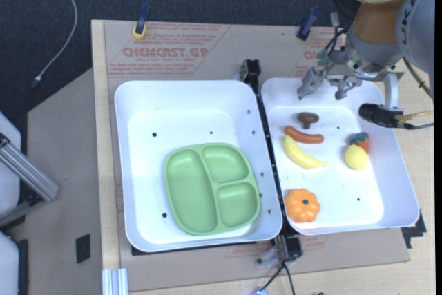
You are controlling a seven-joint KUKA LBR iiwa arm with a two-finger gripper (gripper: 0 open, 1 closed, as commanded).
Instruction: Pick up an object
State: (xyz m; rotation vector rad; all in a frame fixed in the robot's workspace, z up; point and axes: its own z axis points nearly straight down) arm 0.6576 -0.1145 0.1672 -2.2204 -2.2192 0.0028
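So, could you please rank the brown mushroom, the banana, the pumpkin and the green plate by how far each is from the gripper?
From the gripper, in the camera view:
1. Brown mushroom, just below it in the right bin.
2. Banana, mid-bin, left side.
3. Pumpkin, at the bin's near edge.
4. Green plate, across in the left bin.

Two bins side by side. In left bin (131,148): divided plate (210,187), toward near edge. In right bin (394,183): mushroom (307,119) toward far edge, sausage (304,136) and banana (302,153) before it, lemon (356,157) nearer right edge, pumpkin (302,205) at near-left corner.
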